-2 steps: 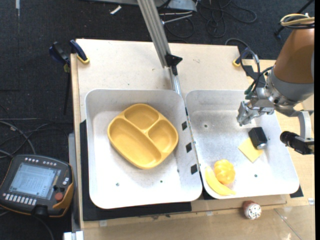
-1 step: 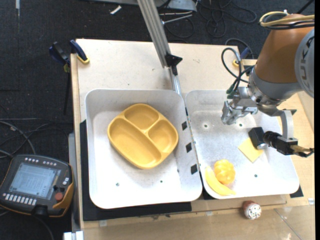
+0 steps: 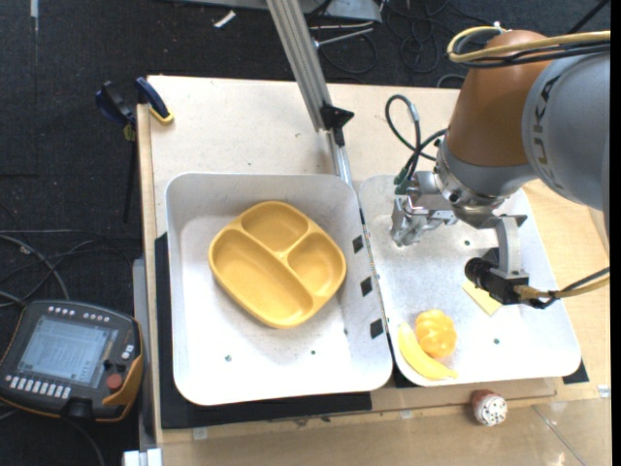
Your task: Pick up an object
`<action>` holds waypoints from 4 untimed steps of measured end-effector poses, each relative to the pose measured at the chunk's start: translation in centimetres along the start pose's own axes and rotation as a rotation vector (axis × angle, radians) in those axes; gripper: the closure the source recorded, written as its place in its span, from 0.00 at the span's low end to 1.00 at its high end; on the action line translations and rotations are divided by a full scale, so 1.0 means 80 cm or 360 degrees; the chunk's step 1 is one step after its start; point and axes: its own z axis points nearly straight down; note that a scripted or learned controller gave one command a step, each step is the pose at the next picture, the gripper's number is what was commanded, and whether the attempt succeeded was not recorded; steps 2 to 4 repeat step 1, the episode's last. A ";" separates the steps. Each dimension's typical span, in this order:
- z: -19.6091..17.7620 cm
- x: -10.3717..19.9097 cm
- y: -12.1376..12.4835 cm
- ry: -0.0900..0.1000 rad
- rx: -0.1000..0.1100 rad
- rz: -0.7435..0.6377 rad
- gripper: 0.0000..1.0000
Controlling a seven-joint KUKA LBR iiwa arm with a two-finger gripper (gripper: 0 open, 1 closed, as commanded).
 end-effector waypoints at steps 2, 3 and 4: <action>-0.007 0.075 -0.011 0.0000 -0.0002 -0.0001 1.00; -0.007 0.075 -0.011 0.0000 -0.0002 -0.0001 1.00; -0.007 0.075 -0.011 0.0000 -0.0002 -0.0001 1.00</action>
